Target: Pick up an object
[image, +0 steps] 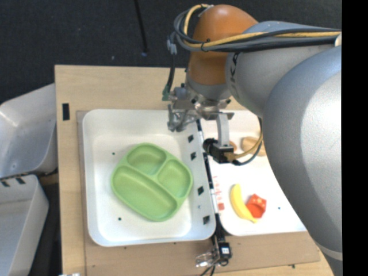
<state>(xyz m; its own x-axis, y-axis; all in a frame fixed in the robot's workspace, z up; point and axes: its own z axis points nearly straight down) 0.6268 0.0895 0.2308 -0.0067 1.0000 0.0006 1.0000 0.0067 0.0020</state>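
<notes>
Nothing is lifted yet: the gripper [198,119] hovers over the bins' divider, jaws perhaps apart, though I cannot tell; the banana [240,203] and red toy [256,205] lie in the right bin [284,226]

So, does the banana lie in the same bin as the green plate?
No. The banana lies in the right bin beside a red object, while the green plate lies in the left bin.

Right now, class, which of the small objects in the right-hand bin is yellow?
The banana, curved and yellow, beside the red object that touches it; the tan object farther back is paler.
</notes>
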